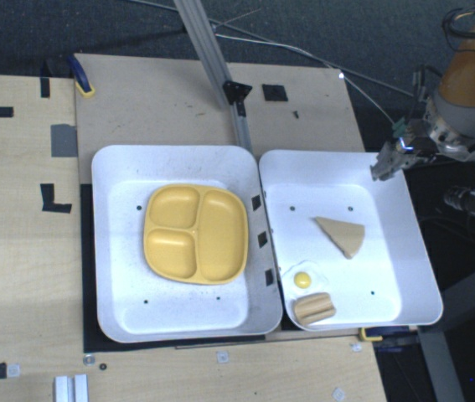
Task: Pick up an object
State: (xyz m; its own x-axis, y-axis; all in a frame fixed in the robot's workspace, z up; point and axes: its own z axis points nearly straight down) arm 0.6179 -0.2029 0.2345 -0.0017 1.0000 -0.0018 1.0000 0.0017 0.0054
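Note:
The right bin (388,224) holds a tan wedge-shaped slice (342,235) near its middle. A toy fried egg (302,278) lies at the bin's front left, with a small tan bread roll (313,308) just in front of it. A yellow divided plate (196,233) lies in the left bin (120,224). My gripper (385,167) hangs over the right bin's far right corner, well apart from all of these objects. I see nothing held in it.
A slanted metal pole (212,53) runs from the top down to the gap between the bins. Cables cross the dark floor behind the bench. The wooden bench top (19,224) stretches to the left of the bins.

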